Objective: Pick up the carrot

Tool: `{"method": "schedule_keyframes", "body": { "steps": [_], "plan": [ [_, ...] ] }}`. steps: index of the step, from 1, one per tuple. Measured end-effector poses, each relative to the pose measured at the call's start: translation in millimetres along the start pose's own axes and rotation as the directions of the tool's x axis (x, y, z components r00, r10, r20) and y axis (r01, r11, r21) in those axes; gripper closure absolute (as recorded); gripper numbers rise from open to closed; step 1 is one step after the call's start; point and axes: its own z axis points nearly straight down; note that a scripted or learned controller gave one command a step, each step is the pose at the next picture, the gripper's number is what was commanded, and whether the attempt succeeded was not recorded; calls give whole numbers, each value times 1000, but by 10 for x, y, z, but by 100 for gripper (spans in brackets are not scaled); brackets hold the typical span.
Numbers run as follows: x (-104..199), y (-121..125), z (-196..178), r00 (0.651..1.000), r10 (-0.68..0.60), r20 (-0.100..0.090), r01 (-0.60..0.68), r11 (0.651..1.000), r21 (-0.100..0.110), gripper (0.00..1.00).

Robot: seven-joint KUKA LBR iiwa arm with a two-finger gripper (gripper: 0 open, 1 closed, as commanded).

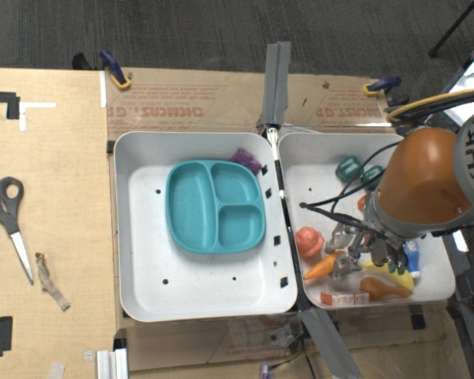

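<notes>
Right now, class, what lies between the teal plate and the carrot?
In the camera view, the two bins' adjoining white walls lie between the teal plate and the carrot, plus bare bin floor.

Orange carrot, teal tray

A single camera sits above the bench and looks down at a slant, far enough off to take in both shallow white bins. The left white plastic bin fills the middle of the frame. The right white bin lies beside it toward the frame's right. Beyond the left bin, at the top of the frame, dark floor shows. Left of that bin, the pale wooden bench top reaches the frame's left edge. The grey arm with its orange band comes in over the right bin.
</notes>
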Motion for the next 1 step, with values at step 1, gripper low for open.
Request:
{"method": "schedule_keyframes", "body": {
  "steps": [1],
  "plan": [
    [-423, 97, -901, 982, 187, -5, -187, 982, -1, 100]
  ]
}}
